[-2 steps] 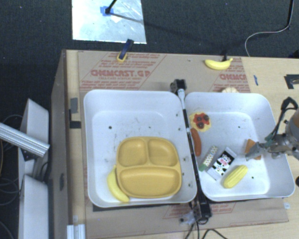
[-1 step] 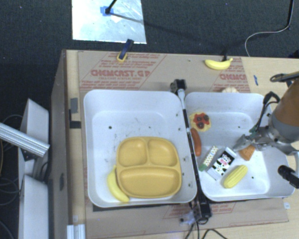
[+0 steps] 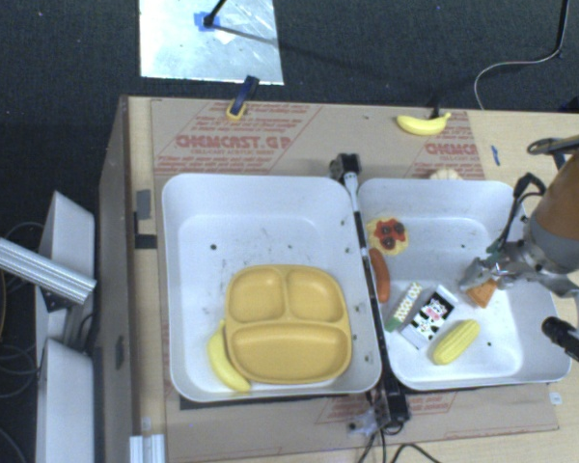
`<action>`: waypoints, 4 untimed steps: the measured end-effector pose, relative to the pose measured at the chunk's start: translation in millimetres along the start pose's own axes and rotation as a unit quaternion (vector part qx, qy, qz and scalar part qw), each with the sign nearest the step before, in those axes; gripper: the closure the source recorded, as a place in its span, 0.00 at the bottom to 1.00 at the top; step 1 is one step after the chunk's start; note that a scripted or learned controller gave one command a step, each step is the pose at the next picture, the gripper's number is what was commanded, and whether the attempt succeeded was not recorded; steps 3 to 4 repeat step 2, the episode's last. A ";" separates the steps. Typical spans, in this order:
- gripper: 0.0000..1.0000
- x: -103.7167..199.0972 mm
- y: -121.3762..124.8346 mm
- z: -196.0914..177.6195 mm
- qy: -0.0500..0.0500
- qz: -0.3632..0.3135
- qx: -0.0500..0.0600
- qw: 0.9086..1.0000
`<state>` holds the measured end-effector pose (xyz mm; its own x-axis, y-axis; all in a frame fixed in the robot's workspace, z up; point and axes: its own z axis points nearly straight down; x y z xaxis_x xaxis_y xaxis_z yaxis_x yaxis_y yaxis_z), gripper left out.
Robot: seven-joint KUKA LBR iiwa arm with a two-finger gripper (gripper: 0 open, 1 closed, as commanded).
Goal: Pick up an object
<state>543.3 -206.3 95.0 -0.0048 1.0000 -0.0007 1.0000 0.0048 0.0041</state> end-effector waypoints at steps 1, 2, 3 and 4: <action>1.00 39.9 108.4 10.3 0.000 0.000 0.000 1.000; 1.00 129.1 88.9 -90.8 0.001 -0.001 -0.001 1.000; 1.00 129.1 88.9 -90.8 0.001 -0.001 -0.001 1.000; 1.00 129.1 88.9 -90.8 0.001 -0.001 -0.001 1.000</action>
